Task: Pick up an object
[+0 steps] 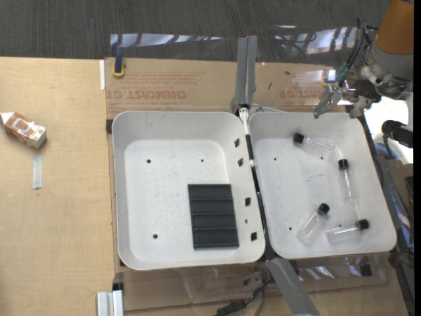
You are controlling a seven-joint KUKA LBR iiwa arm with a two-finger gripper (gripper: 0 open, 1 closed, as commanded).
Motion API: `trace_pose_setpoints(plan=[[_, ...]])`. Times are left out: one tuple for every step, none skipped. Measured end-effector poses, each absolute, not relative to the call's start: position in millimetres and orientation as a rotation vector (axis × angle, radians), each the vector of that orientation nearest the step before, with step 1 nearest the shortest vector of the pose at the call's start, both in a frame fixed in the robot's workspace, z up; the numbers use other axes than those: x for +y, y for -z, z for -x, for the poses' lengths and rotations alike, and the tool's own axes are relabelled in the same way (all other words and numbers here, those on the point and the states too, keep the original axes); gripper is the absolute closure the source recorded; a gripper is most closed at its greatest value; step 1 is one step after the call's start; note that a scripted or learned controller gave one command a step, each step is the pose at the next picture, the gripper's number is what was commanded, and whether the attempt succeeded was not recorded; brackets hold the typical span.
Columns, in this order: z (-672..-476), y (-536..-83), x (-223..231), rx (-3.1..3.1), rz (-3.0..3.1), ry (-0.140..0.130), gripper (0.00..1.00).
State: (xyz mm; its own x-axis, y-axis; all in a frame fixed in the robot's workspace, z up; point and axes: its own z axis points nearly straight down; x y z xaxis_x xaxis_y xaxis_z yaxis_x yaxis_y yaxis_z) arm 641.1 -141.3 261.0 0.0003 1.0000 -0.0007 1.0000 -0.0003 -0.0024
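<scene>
a: over the back right corner of the right bin (368, 137), the gripper (342, 102) hangs above the rim, fingers spread apart with nothing between them.

b: so nothing picked yet. what's on offer?

a: four clear tubes with black caps lie in that bin: one near the back (312, 143), a long one along the right side (346, 182), one toward the front middle (313, 221), and one at the front right (343, 232). they look like vials, though glare makes their outlines hard to trace.

b: best approach?

a: i'd take the back tube, nearest the gripper and well apart from the others, closing across its narrow width (round plastic may roll or slip).

b: and the left bin (131, 137)?

a: it holds a dark ribbed block (213, 216), front of centre. a small carton (25, 130) sits on the counter (52, 242), far left.
</scene>
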Motion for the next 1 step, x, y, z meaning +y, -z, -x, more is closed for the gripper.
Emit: trace_pose_setpoints(plan=[[-658.6, -96.0, -153.1, -2.262, 2.181, -0.002, 0.00]])
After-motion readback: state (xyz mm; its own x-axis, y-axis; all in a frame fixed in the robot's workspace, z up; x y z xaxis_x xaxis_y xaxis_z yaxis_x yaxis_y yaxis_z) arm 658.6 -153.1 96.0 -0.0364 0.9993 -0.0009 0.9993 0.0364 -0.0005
